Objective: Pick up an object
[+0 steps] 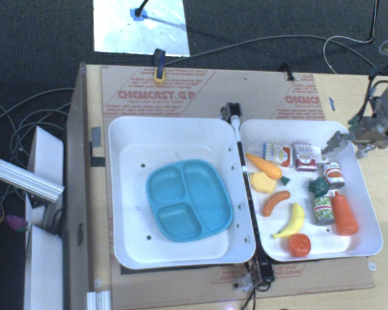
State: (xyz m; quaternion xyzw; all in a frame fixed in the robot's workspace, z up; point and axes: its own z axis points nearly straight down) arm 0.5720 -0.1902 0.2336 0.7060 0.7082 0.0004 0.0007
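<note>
The right bin [368, 192] holds several toy foods: a carrot [265, 165], a yellow wedge [263, 183], a sausage [275, 203], a banana [292, 220], a tomato [299, 245], an orange bottle [344, 214], a green can [322, 210], a dark green piece [319, 186], a small red-and-white bottle [334, 173] and two small cartons [303, 156]. My gripper [341, 143] hangs over the bin's far right corner, just above the small bottle and right of the cartons. Nothing can be seen held in it.
The left bin [136, 141] contains a blue three-compartment plate [189, 199]. A black clamp [231, 112] sits at the far end of the divide between the bins. Cables run over the dark floor behind and to the left of the bench.
</note>
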